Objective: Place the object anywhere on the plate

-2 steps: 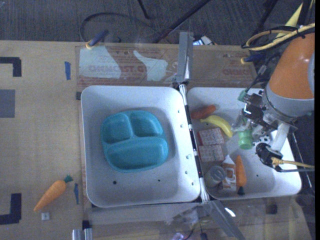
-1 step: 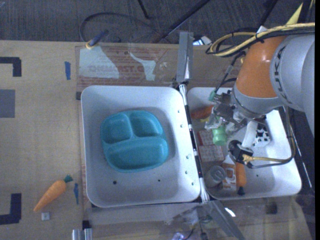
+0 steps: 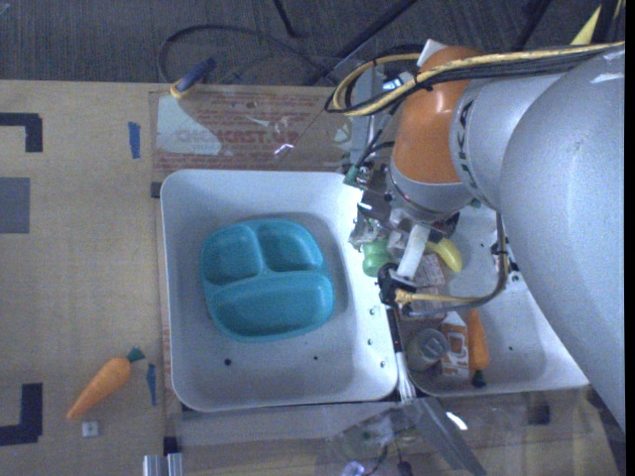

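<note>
Pincer [image 3: 382, 251] sits low over the seam between the two white bins, mostly buried under the wrist; can't tell its state. A green object [image 3: 374, 258] shows right at it, touching or just beside, grip unclear. Right bin [image 3: 526, 360] around it holds clutter: yellow banana-like piece [image 3: 448, 255], a tin can [image 3: 429, 346], an orange carrot [image 3: 477, 340]. Left bin [image 3: 189, 296] holds the teal three-compartment plate [image 3: 267, 277], nothing on it. Another toy carrot [image 3: 100, 386] lies out on the tabletop [image 3: 69, 266], lower left.
</note>
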